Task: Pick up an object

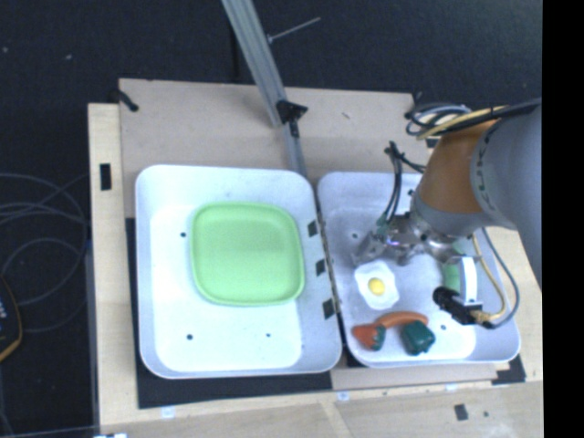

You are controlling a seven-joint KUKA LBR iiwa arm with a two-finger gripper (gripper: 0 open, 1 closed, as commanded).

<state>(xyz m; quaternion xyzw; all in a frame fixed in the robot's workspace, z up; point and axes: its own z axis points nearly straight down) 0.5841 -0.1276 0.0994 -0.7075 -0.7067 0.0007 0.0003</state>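
Pincer down inside the right bin, near its middle, at the end of the grey arm with the orange band, reaching in from 3 o'clock. Cannot tell how far open, nor whether closed on anything: too small and blurred at the tip.

Candidates for picking, from the right bin's 6 o'clock edge outward. Nearest, a red piece toward 7 o'clock and a dark green piece toward 5 o'clock, close together with a narrow gap between. Just beyond those two, an orange sausage-shaped piece lying crosswise, its 9 o'clock end touching or nearly touching the red piece; cannot tell which. Next out, a toy fried egg, white with a yellow yolk, flat on the bin floor, just at 7 o'clock of the pincer; touching or apart, not clear. At 4 o'clock of the pincer, toward the bin's 3 o'clock wall, a light green piece, partly hidden.

Over at 9 o'clock, the left bin, holding a pale green square plate with rounded corners, flat, roughly centred.

Farther still, at 12 o'clock, bare tan bench and a slanted grey metal pole, rising from between the bins' far corners toward 11 o'clock.
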